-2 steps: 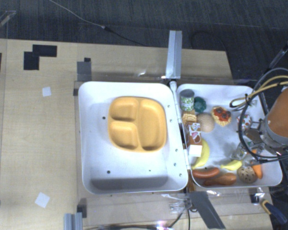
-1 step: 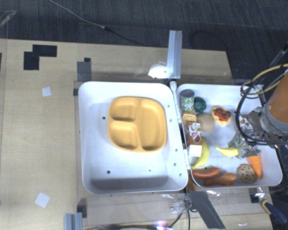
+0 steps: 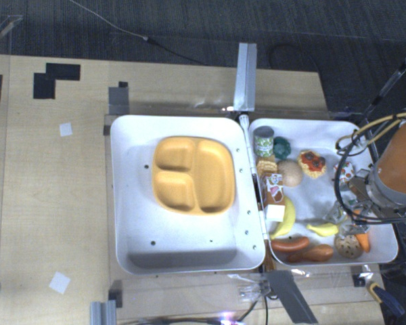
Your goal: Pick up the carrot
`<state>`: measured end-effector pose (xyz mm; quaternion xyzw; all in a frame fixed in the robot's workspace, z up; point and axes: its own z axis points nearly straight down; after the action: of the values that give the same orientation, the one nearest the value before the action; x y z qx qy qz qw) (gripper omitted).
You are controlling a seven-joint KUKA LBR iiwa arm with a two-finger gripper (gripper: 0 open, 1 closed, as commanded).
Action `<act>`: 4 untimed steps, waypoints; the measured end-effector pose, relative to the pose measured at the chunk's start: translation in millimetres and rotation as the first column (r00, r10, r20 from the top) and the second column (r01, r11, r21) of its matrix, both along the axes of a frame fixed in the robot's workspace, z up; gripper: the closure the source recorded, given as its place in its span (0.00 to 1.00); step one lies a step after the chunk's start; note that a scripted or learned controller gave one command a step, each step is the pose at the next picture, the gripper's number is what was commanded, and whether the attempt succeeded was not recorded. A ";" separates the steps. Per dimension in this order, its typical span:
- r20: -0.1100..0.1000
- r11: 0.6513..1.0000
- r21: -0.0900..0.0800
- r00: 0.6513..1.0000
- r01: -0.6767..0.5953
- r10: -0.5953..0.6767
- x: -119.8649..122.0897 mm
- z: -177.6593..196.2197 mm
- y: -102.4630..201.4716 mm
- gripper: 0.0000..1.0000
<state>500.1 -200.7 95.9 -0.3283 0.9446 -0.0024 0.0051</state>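
The arm (image 3: 398, 171) enters from the right over the right bin (image 3: 325, 128), and its grey body, orange band and looped cables cover the bin's right side, so the gripper (image 3: 348, 212) is mostly hidden under them and whether it is apart or together cannot be told. The carrot (image 3: 363, 242) sits in the near right corner of that bin, just beside a brown speckled cookie (image 3: 348, 247); only a small orange piece of it shows below the cables, too little to tell its long axis or which way it points. To the left along the near wall lie two red sausages (image 3: 304, 248), a banana (image 3: 285, 222) and a small yellow piece (image 3: 323, 229). Farther back stand a can (image 3: 263, 141), a dark green ball (image 3: 281, 147), a tan round item (image 3: 290, 174) and a pizza slice (image 3: 312, 163). The bin's middle is bare white. The left bin (image 3: 132, 202) holds a yellow divided tray (image 3: 193, 175), with open floor around it. Both bins rest on the wooden counter (image 3: 47, 202).
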 end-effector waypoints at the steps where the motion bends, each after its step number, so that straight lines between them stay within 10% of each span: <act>1: 0.000 0.964 0.003 0.964 0.266 -0.266 6.3 35.1 -4.7 1.00; 2: 0.001 0.961 0.004 0.961 0.277 -0.277 4.2 88.1 39.2 1.00; 3: -0.005 0.948 0.001 0.948 -0.317 0.317 36.7 14.4 36.5 1.00; 4: 0.016 0.804 -0.022 0.804 -0.594 0.594 -3.0 -4.2 -0.1 1.00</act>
<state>497.1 -200.7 91.7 -0.6074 0.7942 -0.0120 0.0134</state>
